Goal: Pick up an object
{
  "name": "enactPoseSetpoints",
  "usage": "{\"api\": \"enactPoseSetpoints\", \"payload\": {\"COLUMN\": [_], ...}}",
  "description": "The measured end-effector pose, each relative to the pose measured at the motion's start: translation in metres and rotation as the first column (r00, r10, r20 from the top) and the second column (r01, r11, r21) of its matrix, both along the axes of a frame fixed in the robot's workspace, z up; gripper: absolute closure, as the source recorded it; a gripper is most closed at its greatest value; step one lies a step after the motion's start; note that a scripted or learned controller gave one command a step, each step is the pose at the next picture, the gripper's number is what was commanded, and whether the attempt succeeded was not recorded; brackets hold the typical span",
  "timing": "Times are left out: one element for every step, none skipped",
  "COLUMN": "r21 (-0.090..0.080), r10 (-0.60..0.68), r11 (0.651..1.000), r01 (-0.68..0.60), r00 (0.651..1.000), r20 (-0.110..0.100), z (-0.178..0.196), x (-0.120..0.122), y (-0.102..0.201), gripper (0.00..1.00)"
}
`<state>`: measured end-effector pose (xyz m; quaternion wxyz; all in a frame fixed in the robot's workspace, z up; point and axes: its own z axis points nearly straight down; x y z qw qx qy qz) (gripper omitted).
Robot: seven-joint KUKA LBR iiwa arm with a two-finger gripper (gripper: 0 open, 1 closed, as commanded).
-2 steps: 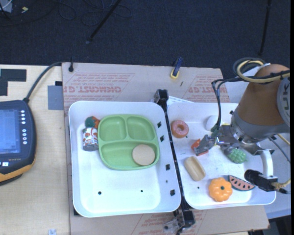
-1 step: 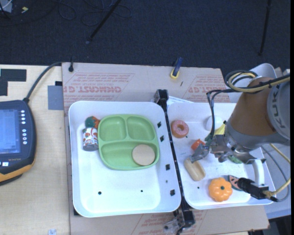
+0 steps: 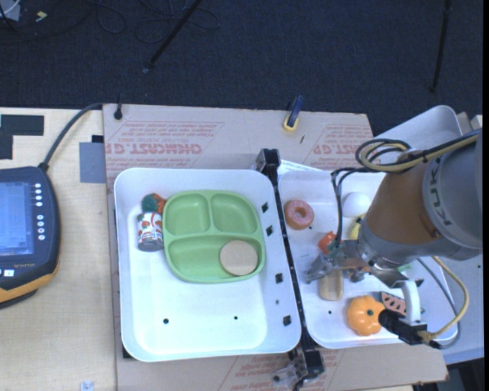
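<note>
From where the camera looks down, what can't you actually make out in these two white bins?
- The hand: too small and cluttered to tell whether it grips anything.
- Tan block below the hand: its top is hidden by the hand.
- White round object in the right white bin: partly covered by the grey and orange arm.
- Small printed can beside the green divided tray: label too small to read.

You've got glossy white plastic bins (image 3: 138, 316), a smooth matt green plastic tray (image 3: 187, 255), brown printed cardboard (image 3: 187, 141) underneath, a shiny orange pumpkin (image 3: 363, 316).
</note>
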<state>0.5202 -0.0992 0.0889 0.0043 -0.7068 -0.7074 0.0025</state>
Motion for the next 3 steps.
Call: {"api": "enactPoseSetpoints", "payload": {"r21": [0.000,-0.002,-0.002], "r10": [-0.009,0.000,0.000], "r11": [1.000,1.000,1.000], "r01": [0.009,0.000,0.000], "r00": [1.000,1.000,1.000], "r20": [0.002,0.011,0.012], "z": [0.013,0.076,0.132], "x": [0.000,0.001,-0.004], "y": [-0.003,-0.001,0.006], "gripper": [1.00,1.00,1.00]}}
